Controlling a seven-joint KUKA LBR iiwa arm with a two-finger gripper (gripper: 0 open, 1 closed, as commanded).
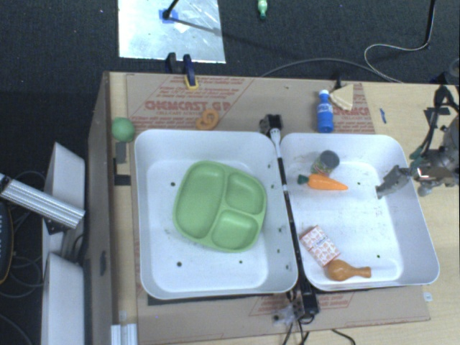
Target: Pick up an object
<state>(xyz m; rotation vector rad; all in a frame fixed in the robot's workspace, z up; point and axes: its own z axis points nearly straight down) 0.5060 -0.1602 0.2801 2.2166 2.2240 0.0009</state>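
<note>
A toy carrot (pixel 328 184) lies in the right bin (pixel 410 225) near its far-left corner, long axis running across the bin, tip toward the right wall. The gripper (pixel 392 182) hovers over the right wall, partly cut off; whether it is spread or closed cannot be told. A grey can (pixel 328 161) touches the carrot's far side, its shape blurred.

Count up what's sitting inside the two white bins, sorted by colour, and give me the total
Green: 1, the divided plate
Orange: 1, the toy carrot
Tan: 1, the gourd-shaped toy
Red and white: 1, the checked packet
Grey: 1, the round can
Total: 5
</note>
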